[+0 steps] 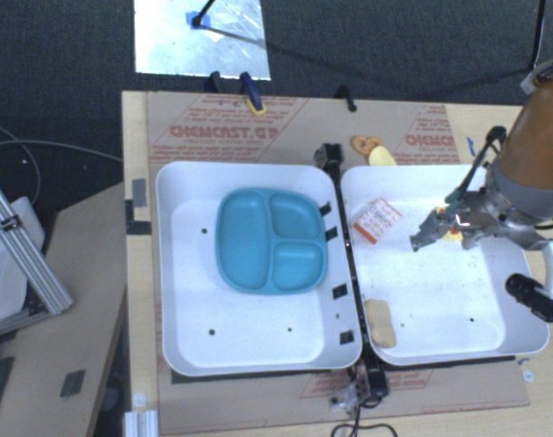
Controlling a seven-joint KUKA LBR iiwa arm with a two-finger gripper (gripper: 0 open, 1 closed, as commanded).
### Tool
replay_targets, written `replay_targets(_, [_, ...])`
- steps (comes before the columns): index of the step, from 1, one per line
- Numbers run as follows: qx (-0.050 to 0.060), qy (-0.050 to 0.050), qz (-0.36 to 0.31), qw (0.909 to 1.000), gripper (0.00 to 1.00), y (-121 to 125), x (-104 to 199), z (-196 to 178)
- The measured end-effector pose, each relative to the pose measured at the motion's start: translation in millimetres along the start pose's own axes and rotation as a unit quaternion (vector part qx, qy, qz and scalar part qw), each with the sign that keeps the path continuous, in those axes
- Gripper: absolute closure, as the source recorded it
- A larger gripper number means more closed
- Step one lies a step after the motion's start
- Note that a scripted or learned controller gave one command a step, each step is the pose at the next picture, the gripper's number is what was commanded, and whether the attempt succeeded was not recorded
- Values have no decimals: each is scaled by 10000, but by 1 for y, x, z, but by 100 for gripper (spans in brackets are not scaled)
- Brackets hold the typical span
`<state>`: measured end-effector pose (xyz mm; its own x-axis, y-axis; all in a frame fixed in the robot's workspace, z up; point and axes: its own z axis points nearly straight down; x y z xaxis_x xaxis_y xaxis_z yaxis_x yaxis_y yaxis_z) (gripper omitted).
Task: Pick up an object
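A: What is lying in the right bin (495,335)?

B: A small flat packet (376,219), white with red-orange printing, is lying tilted in the upper left part of that bin, near the divider between the two bins. A tan, rounded object (380,323) is resting at the bin's lower left corner.

A: And the arm?

B: The grey arm (531,176) with its orange band is reaching in from the right, and the claw (431,235) is hovering over the middle of the right bin, just to the right of the packet and apart from it. Something small and yellow is showing just behind the claw, too small to identify. Whether the claw is spread or pressed together, I cannot tell.

A: What about the left bin (185,335)?

B: A blue divided plate (270,241) is sitting in it. Beyond the bins, a yellow piece (382,157) and an orange-brown piece (364,143) are lying on the desk (212,121).
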<state>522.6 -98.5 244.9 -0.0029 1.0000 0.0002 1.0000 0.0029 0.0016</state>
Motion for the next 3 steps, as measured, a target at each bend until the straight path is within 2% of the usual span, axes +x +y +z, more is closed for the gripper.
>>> replay_targets(1, [-93,15,-51,9999,0,-34,76,-144])
replay_targets(2, [-40,-1,-25,10000,100,-34,72,-147])
replay_targets(3, [-14,20,-65,10000,100,-18,194,-151])
